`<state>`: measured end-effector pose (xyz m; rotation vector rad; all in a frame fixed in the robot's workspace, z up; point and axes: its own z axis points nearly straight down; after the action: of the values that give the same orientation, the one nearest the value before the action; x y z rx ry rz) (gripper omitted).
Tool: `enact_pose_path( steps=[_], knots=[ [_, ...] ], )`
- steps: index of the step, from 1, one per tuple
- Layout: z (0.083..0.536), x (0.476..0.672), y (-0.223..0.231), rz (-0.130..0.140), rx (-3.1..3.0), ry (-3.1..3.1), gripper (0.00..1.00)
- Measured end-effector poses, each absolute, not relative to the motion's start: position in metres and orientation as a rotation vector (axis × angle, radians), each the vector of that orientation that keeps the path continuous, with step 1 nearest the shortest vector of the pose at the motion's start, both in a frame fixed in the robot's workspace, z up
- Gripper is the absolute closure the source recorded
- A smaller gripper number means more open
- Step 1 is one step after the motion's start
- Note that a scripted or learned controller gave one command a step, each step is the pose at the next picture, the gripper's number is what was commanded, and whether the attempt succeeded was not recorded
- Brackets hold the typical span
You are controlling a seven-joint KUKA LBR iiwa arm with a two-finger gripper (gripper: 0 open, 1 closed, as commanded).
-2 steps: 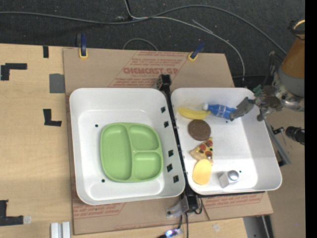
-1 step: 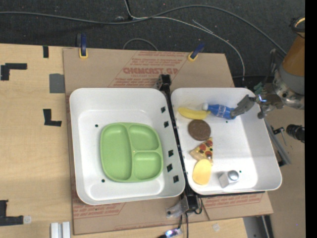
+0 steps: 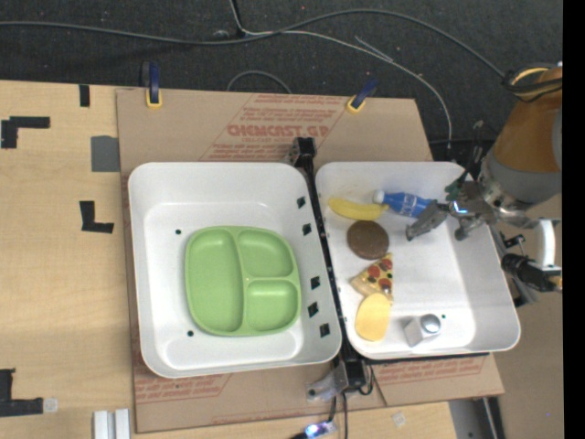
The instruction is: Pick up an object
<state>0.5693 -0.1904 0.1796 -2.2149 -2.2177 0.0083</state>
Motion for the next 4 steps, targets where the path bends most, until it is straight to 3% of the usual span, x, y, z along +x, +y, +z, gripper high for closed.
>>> enact_pose_path(
  steps=[2, 3, 4],
  knots=[
    [0.083, 0.577, -0.193, 0.002, -2.220, -2.220, 0.00],
    [0.095, 0.579, -0.192, -0.003, -2.218, -2.224, 1.00],
    [0.156, 0.575, -0.191, -0.001, -2.220, -2.224, 1.00]
  ],
)
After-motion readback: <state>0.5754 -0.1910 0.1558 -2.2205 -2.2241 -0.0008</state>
